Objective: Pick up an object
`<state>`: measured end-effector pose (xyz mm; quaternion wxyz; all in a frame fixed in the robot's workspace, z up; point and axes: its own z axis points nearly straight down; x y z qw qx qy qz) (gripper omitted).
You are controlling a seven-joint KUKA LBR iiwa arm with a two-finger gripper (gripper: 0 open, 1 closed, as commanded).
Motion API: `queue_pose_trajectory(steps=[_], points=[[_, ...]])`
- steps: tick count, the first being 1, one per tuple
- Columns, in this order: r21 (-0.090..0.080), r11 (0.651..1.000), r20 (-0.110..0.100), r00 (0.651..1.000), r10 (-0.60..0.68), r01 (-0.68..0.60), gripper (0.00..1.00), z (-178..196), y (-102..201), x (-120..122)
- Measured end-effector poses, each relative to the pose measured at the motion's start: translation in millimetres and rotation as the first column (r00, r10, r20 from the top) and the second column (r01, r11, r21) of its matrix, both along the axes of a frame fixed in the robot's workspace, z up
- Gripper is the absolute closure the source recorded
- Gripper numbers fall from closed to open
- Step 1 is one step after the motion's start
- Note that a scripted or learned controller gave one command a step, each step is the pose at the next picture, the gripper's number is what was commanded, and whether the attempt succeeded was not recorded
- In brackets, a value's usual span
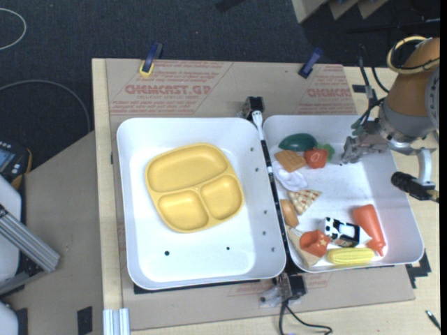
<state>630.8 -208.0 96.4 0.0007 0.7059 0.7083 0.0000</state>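
Presently, from my remote station, I record the arm reaching in from the right, its orange band above the wrist, with the gripper low over the upper part of the right bin. I cannot tell how far the gripper is open; it is small and dark against the bin floor, and I see nothing between its tips. It stands just right of a small red piece, which lies beside a dark green piece near the bin's top left corner. Just below those sit a tan biscuit-like piece and a crumpled white item. Further down I note a tan wedge like a pizza slice, a brown egg-shaped piece, a red piece, a black-and-white toy, a carrot and a yellow corn cob along the bin's lower edge. All these objects rest on the bin floor, none lifted. The left bin holds a yellow divided plate lying flat, tilted slightly in its placement. Both bins sit on a brown board fixed with clamps at the far edge.
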Motion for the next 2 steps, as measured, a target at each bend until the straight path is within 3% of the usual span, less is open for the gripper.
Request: queue_pose_trajectory(steps=[2], points=[[-0.002,1.000,0.007,1.000,-0.002,0.002,1.00,127,2,-4]])
